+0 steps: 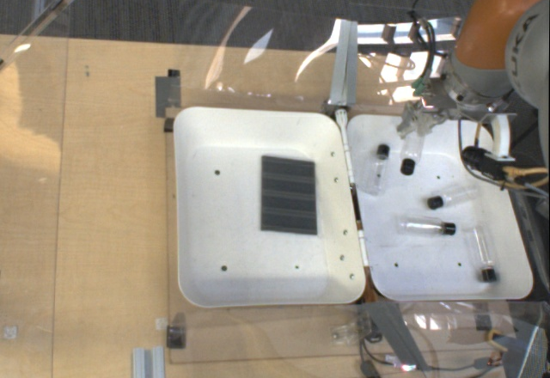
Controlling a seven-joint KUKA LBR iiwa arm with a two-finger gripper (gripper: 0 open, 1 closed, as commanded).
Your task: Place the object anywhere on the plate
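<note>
A dark grey ribbed plate (289,194) lies flat in the middle of the left bin (206,273). Several clear vials with black caps lie in the right bin (507,286): one (379,165) near its left wall, one (425,228) in the middle, one (483,254) at the front right. My gripper (418,120) hangs over the far part of the right bin. A vial (408,155) lies or hangs right beneath it, black cap toward the front. Whether the gripper touches this vial is unclear.
A metal divider post (342,67) stands at the back between the two bins. Black cables (485,163) trail from the wrist over the right bin's right side. Another vial (451,197) lies right of centre. The bench's wooden top surrounds the bins.
</note>
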